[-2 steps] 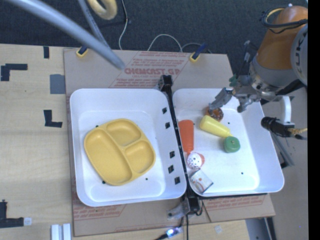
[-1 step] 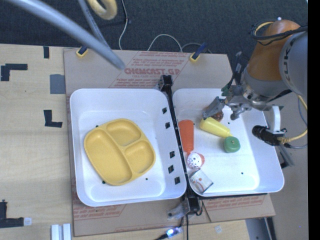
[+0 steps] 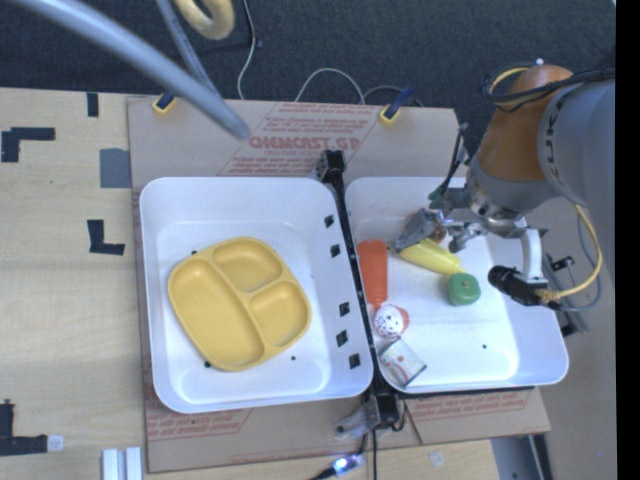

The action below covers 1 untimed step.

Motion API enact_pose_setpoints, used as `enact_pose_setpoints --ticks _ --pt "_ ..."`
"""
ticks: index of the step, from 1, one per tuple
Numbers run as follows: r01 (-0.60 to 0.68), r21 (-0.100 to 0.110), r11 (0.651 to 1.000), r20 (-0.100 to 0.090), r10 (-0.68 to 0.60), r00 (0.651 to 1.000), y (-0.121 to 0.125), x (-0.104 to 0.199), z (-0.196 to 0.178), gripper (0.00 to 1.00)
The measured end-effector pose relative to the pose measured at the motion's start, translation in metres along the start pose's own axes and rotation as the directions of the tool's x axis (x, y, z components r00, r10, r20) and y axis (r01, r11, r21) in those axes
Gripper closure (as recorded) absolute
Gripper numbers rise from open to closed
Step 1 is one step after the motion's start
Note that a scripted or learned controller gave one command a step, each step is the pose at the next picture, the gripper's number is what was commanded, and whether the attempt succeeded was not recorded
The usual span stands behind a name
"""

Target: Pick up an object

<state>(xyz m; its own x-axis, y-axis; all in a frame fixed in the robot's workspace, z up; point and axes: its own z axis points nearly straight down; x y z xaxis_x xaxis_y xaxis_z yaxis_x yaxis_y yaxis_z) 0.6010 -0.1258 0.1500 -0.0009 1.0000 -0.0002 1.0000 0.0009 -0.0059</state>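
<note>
Nearest the camera, a small clear packet is lying below-left of the gripper, with a red-and-white ball just above it. A green round piece is sitting below the gripper. An orange carrot-like piece is lying to its left. The gripper is hovering over a yellow banana-like piece; whether it is spread or pinching, I cannot tell. Far left, a yellow divided tray is resting in the left bin.
</note>
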Motion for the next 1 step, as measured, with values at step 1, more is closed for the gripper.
enact_pose_setpoints --ticks 1 --pt "-0.003 -0.023 1.000 0.017 0.004 1.000 0.0036 0.0018 0.0401 0.00"
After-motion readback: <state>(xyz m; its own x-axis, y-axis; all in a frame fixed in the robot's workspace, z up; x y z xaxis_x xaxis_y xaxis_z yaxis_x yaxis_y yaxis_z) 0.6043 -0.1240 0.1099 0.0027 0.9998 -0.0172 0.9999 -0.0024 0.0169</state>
